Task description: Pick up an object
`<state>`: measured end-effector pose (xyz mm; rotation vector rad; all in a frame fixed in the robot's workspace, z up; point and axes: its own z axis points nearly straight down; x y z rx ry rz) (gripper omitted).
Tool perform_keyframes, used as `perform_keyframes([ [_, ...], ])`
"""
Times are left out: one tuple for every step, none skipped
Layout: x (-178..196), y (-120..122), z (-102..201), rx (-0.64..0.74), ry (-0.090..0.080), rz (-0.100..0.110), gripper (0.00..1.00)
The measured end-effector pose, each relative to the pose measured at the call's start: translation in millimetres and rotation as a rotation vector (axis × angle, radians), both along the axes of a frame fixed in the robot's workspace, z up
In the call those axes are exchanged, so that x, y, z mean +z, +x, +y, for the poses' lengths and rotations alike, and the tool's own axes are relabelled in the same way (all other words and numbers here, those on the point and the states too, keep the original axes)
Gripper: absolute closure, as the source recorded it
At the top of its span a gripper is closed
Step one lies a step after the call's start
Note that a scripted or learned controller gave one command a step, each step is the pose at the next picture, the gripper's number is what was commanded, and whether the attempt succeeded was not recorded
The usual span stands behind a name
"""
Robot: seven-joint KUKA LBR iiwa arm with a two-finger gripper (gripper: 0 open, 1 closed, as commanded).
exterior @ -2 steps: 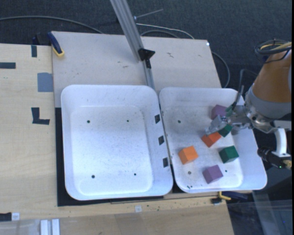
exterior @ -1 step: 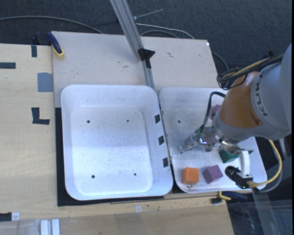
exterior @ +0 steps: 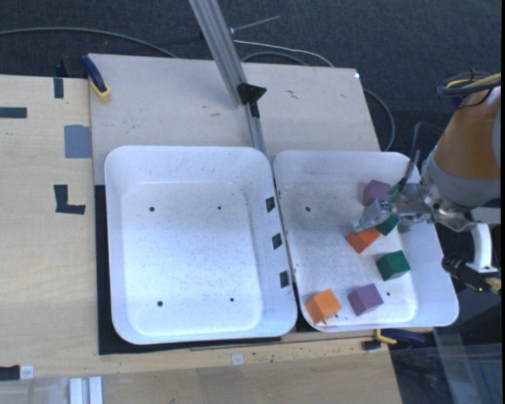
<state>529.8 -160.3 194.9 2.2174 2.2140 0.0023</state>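
My gripper (exterior: 372, 223) reaches in from the right and hangs low over the right bin (exterior: 320, 183). Its tips sit just above a red-orange block (exterior: 362, 240). A purple block (exterior: 375, 192) lies right behind the gripper. A green block (exterior: 393, 265) rests in front of it, toward the bin's right side. An orange block (exterior: 323, 305) and a second purple block (exterior: 365, 298) lie near the bin's front edge. Nothing shows between the fingers.
The left bin (exterior: 194, 242) stands beside the right one. A slanted metal bar (exterior: 223, 45) runs down from the top to the gap between the bins. Cables lie on the dark floor behind the bench.
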Motion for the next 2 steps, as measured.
perform_keyframes([
  [206, -27, -24, 0.002, 0.001, -0.001, 0.0],
  [35, -9, -49, 0.001, 0.006, 0.015, 0.0],
])
